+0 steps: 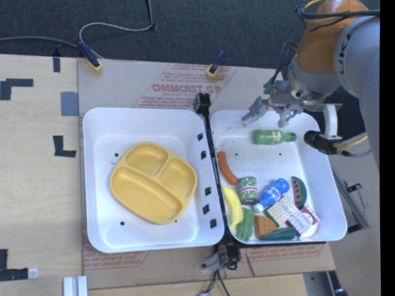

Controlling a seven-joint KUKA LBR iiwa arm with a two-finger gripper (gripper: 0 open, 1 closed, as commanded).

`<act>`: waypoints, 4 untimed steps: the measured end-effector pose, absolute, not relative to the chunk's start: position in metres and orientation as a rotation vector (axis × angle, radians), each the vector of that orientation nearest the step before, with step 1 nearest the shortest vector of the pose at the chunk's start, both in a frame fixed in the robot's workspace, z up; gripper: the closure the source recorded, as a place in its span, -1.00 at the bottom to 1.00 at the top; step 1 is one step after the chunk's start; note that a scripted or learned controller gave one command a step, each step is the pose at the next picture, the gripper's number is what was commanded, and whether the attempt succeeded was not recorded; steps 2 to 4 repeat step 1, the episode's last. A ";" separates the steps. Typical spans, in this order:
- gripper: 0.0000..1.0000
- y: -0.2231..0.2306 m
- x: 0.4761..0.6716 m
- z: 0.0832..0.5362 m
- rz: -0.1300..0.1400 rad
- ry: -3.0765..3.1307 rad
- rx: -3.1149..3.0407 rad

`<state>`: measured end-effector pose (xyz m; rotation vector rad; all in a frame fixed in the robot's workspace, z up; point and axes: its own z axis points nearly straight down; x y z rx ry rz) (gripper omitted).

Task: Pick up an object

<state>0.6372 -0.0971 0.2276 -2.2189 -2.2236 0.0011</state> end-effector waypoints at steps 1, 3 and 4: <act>-1.00 -0.144 0.645 0.097 0.010 -2.215 -2.218; -1.00 -0.144 0.645 0.097 0.010 -2.215 -2.218; -1.00 -0.144 0.645 0.097 0.010 -2.215 -2.218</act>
